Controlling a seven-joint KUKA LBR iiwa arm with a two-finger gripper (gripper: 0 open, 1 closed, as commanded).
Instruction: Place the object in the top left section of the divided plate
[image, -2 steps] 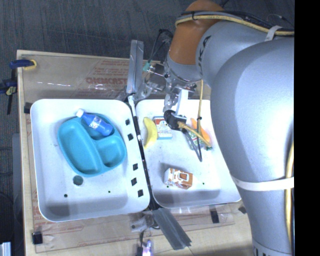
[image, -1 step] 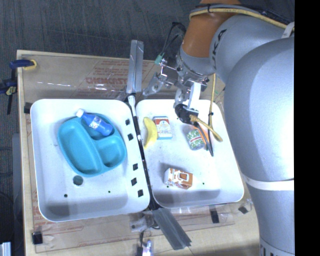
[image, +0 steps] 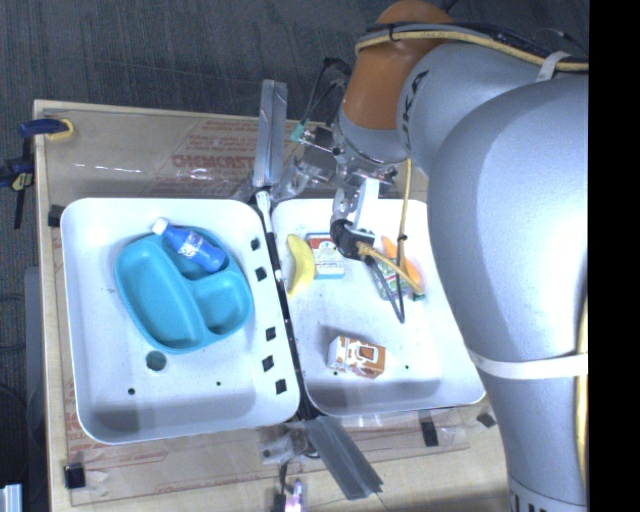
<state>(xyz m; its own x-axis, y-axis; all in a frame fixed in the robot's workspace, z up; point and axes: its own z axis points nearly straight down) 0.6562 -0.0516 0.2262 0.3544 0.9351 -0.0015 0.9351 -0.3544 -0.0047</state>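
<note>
Left bin (image: 100, 385): bottle (image: 196, 249) on blue plate (image: 160, 295)

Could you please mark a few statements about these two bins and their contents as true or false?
1. The blue divided plate lies in the bin on the view's left. True.
2. The yellow banana lies on the plate. False: it lies in the bin on the view's right, close to the wall shared with the other bin.
3. A blue bottle with a white cap lies on the plate's upper part. True.
4. The brown and white carton sits beside the bottle. False: it lies in the bin on the view's right, toward that bin's near edge, apart from the banana.
</note>
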